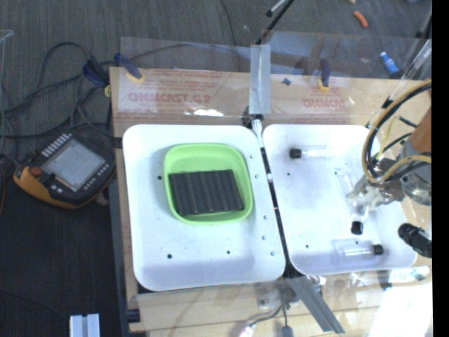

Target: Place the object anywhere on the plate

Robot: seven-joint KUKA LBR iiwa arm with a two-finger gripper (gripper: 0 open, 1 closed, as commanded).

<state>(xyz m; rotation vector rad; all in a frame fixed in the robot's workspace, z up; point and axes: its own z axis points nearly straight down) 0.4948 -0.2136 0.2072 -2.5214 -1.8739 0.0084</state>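
Nearest, by the front wall of the right bin (316,209), lies a clear tube (354,248) with a black cap, probably just loose stock. Just beyond it sits a small black piece (356,227). The gripper (365,199) hangs low over that spot, likely reaching for something there; whether it is spread or closed I cannot tell. In the left bin (147,244) the green plate (175,161) carries a dark ridged slab (205,192), flat and central, so the task's object seems to be placed already. Farther back lies a second tube (307,153)
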